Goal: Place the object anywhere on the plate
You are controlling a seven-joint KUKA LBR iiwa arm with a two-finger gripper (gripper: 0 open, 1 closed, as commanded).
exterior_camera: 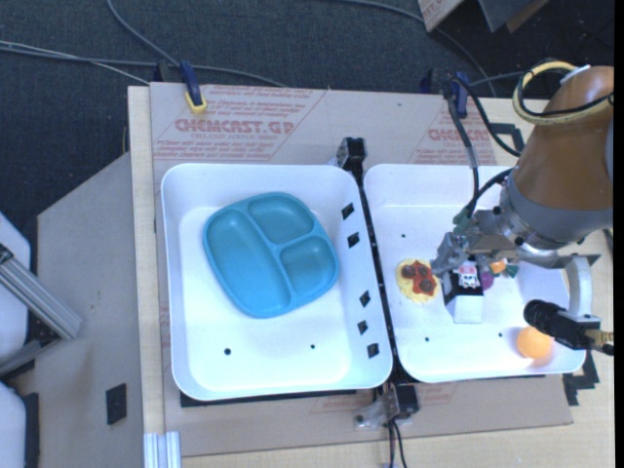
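- Small yellow-and-red piece flat on the floor of the right bin, near that bin's left wall and about halfway down it.
- Not on the plate; separated from it by the divider between the two bins.
- Just to its right, the gripper, low over the bin floor, close beside the piece and possibly touching its edge; impossible to say which from this angle.
- Nothing visibly clamped in the gripper; how wide it stands cannot be told from above, with the wrist hardware covering it.
- Above and right of the gripper, the grey arm with its orange band, reaching in over the bin's right side.
- Orange ball in the near right corner of the same bin, well apart from the yellow-and-red piece.
- In the left bin, a blue plate with three compartments, lying flat and turned at a slant, with bare white floor around it.
- Row of small black clips along the seam where the bins meet.
- Under both bins, a tan board printed in red letters, held at its far edge by two clamps.
- Beyond the board, dark floor with loose cables.
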